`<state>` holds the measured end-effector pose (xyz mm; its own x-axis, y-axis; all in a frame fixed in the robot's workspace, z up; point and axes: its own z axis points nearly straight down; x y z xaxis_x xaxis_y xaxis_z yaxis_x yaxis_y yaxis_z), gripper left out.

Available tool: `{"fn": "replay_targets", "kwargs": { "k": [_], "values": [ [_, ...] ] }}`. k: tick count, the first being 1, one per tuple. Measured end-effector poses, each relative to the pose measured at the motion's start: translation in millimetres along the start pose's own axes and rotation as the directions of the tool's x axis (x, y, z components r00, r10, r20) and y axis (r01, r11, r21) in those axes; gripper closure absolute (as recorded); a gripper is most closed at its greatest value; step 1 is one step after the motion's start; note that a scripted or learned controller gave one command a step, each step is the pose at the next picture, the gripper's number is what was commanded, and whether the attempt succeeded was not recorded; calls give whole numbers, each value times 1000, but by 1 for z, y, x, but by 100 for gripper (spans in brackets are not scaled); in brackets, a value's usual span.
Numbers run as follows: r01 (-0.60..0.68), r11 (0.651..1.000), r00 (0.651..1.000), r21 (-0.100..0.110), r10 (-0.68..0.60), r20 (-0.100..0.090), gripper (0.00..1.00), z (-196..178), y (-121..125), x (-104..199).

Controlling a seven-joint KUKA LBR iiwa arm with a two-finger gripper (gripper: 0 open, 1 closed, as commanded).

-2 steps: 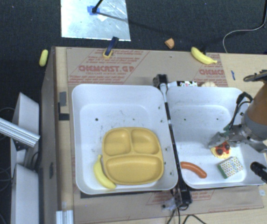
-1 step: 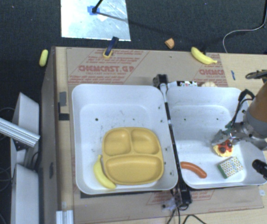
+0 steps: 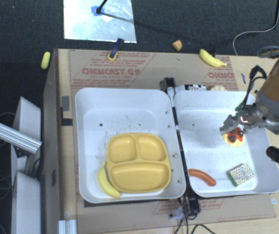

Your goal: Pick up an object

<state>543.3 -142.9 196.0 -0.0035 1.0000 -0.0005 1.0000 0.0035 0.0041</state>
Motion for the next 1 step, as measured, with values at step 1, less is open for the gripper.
{"fn": "replay_targets", "kwargs": {
  "k": [1],
  "values": [
    [0, 1000, 1000, 2, 0, -2, 100, -23, 0, 90]
  ]
}}
